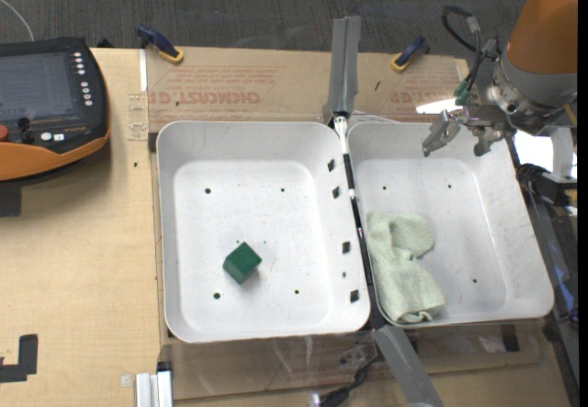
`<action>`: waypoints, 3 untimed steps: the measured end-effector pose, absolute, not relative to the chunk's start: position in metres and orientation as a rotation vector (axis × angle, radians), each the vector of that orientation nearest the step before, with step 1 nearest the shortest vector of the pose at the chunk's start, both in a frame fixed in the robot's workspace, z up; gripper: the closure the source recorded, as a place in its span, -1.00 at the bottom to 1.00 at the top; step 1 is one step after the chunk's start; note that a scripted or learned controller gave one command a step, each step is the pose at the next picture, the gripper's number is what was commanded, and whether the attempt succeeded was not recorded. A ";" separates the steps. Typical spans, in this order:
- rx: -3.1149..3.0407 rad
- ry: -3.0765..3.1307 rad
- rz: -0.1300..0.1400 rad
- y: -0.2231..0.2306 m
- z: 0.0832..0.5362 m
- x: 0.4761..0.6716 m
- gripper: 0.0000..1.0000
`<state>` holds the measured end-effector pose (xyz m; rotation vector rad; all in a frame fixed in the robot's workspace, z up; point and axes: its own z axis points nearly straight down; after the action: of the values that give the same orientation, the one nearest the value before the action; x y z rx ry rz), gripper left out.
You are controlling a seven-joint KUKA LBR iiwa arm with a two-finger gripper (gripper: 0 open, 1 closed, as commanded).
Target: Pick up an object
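Left bin [175, 212]: green block [243, 263], near its front. Right bin [514, 212]: crumpled pale cloth [404, 267] against its left wall. Gripper [457, 134]: over right bin's back edge, fingers spread, holding nothing.

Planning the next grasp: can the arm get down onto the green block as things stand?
Probably yes. The green block lies alone on the left bin floor, away from the walls, nothing over it. The gripper hangs above the right bin's far edge, so it must cross the divider.
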<state>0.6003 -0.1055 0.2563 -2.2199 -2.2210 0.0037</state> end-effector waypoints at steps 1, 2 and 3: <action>-2.015 -2.410 0.002 -0.075 0.208 0.649 -1.00; -2.258 -2.182 0.005 0.000 0.191 0.593 -1.00; -2.323 -2.113 0.005 -0.010 0.191 0.536 -1.00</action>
<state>0.5362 -0.0098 0.1908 -2.3228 -2.1126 0.0049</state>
